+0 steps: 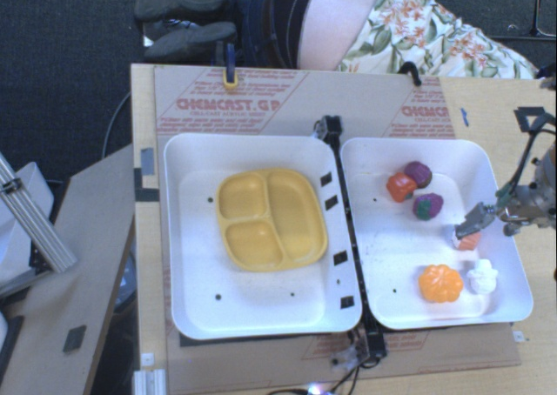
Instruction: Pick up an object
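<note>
The right bin (383, 297) holds several small toy foods. An orange-red piece (400, 186) and a purple piece (419, 173) lie at the back, with a purple and green piece (427, 206) just in front of them. An orange pumpkin (440, 284) and a white piece (482, 277) lie near the front. My gripper (470, 230) reaches in from the right, low over the bin's right side. Just under its tip sits a small orange-red piece (470, 244), partly hidden; I cannot tell whether it is gripped.
The left bin (196, 297) holds a yellow divided plate (271, 217). A black hinge strip (341, 237) runs between the two bins. Beyond the bench lie a floral cloth (418, 23) and dark bags (187, 10).
</note>
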You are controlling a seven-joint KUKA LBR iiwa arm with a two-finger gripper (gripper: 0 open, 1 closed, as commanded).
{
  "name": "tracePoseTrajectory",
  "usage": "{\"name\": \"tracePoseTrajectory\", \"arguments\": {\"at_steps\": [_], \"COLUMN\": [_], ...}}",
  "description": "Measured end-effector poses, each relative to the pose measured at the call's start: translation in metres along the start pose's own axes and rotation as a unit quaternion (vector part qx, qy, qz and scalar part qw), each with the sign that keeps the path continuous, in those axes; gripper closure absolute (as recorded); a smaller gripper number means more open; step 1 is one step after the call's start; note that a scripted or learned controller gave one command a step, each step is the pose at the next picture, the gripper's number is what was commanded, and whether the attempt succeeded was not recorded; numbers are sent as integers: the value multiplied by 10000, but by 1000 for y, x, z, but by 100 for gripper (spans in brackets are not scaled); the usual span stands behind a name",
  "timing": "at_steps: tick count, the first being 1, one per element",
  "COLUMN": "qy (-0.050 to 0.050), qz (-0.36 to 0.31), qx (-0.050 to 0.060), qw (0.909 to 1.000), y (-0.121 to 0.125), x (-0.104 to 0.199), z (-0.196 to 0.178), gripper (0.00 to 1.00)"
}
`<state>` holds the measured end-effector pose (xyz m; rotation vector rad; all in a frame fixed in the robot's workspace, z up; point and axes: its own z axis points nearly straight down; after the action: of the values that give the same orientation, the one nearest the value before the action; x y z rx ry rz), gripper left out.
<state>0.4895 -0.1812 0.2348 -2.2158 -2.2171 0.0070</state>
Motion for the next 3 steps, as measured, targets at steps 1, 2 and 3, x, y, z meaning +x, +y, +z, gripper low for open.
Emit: {"name": "tracePoseTrajectory", "arguments": {"at_steps": [1, 2, 3], "qy": [-12, -3, -2], "qz": [-16, -5, -3], "qx": [-48, -31, -25], "qw": [10000, 10000, 10000], "y": [2, 2, 3], "x": [0, 5, 8], "z": [-5, 57, 119], "gripper": [0, 0, 0]}}
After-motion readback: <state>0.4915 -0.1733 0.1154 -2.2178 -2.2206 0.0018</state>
